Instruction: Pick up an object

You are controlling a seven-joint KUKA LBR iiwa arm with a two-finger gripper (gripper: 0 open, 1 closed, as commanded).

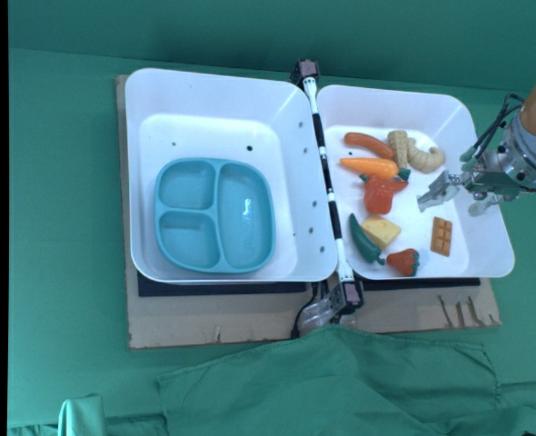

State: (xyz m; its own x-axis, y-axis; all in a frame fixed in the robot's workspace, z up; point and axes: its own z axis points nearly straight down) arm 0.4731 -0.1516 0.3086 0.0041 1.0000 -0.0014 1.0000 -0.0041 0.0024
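Over the right bin (486, 252), entering from the right: the hand (457, 192), fingers spread and nothing between them. Below it and slightly to the right, the nearest toy, a small brown chocolate bar (441, 236), lying flat on the bin floor near the right wall, long axis running roughly near-to-far with a slight lean. To the left of the hand, the red pepper (380, 193), and past it the carrot (370, 165), long axis left-right, tip pointing left. Farther up, a sausage (369, 142) and a peanut (422, 156); nearer the front, cheese (381, 232), a green pod (362, 241), a strawberry (403, 262). In the left bin (150, 107), a blue divided plate (214, 215). Likely next: a short drop toward the chocolate bar, fingers closing across its narrow width.
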